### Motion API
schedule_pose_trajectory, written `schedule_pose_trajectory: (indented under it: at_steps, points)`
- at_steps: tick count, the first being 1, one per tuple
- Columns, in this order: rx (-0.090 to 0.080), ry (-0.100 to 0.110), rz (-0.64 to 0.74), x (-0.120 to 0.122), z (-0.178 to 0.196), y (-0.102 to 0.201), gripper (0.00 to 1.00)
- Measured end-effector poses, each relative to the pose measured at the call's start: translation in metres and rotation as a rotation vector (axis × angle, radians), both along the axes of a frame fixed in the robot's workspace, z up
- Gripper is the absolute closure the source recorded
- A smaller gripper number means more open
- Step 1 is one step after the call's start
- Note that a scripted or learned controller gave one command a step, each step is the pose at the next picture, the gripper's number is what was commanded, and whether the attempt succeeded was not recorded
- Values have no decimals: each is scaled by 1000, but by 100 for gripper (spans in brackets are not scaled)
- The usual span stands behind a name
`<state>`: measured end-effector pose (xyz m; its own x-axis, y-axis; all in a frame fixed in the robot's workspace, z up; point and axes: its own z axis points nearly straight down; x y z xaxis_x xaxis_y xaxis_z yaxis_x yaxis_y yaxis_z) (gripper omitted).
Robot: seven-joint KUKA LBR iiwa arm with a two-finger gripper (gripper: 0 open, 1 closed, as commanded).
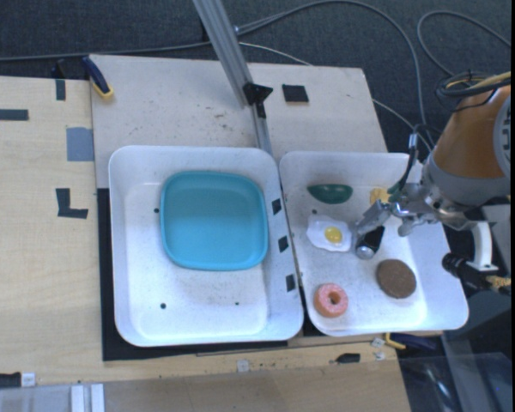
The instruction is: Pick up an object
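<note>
The egg lies flat, roughly round, so no real long axis, in the middle of the right bin, just left of the claw. Can't tell the claw's state. One each in that bin: egg, green piece, donut, brown disc. One blue plate sits in the left bin.

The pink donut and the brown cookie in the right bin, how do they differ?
The pink donut is pink with a hole in its middle; the brown cookie is a plain dark brown disc with no hole. The donut looks a little smaller than the cookie. The donut lies by the bin's front left corner; the cookie lies further right, closer to the end effector. Both are round, lie flat and sit in the right bin.
</note>
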<state>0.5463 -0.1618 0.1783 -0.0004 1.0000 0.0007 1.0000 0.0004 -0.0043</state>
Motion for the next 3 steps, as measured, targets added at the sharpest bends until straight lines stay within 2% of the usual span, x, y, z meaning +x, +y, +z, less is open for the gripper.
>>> schedule_pose_trajectory:
  at_steps: [1, 2, 3]
  points:
    - [1, 2, 0, -6, -62, 0, 0]
    - [0, -3, 1, -4, -49, 0, 100]
    - [-1, -8, 1, 5, 4, 4, 100]
